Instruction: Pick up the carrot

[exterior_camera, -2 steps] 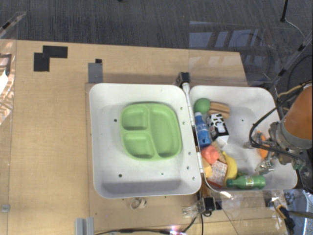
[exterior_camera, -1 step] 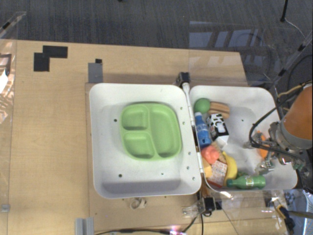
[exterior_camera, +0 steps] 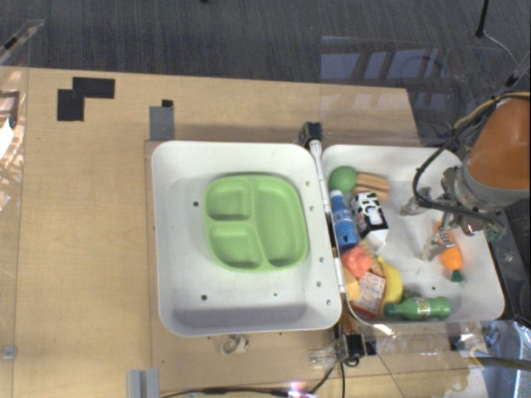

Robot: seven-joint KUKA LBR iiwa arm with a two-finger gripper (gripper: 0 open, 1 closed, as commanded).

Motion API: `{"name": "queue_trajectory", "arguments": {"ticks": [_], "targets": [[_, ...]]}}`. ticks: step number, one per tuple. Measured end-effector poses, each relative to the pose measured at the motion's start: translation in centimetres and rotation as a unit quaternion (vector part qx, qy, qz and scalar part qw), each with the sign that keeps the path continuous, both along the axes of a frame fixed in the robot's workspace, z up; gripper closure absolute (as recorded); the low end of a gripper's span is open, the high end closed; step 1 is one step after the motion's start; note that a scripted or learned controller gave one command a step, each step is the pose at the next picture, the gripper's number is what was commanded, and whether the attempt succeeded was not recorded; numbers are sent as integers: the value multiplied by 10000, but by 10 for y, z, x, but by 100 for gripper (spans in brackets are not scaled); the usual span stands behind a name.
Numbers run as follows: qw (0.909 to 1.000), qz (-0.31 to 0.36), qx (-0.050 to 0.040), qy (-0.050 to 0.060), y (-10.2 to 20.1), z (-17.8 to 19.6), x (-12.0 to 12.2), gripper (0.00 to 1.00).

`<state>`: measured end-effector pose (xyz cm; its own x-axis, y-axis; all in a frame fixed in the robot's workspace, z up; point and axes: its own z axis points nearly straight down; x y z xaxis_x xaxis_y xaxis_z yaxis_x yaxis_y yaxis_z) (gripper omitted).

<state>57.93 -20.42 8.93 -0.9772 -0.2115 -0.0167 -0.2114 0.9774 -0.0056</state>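
The carrot (exterior_camera: 451, 259) lies on the floor of the right bin (exterior_camera: 489, 305), near its right wall and well apart from the heap of toys along the left wall. The tool (exterior_camera: 440, 243) hangs just above and to the left of it, at the end of the arm (exterior_camera: 498, 156) reaching in from the right. Whether the tool is spread or closed cannot be told from this slanted look, and nothing shows between its tips, so I would not call the carrot held.

The main risk, as I judge it, is a miss: the tool sits off to the carrot's left end rather than over its middle, so closing here could pinch one end and flick it away, or slide off its rounded, tapering body. The carrot is close to the bin wall, so a push could jam it there. The green bottle (exterior_camera: 417, 308) lies near, below the carrot, and the left bin (exterior_camera: 166, 247) holds a green plate (exterior_camera: 253, 222), clear of the action
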Motion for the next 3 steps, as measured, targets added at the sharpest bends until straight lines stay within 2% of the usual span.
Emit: {"name": "queue_trajectory", "arguments": {"ticks": [1, 2, 3], "targets": [[9964, 846, -16, 3, -1, 0, -34, 0], [9900, 1411, -30, -5, -1, 1, -51, 0], [9747, 2236, -50, -7, -1, 1, -75, 0]]}}
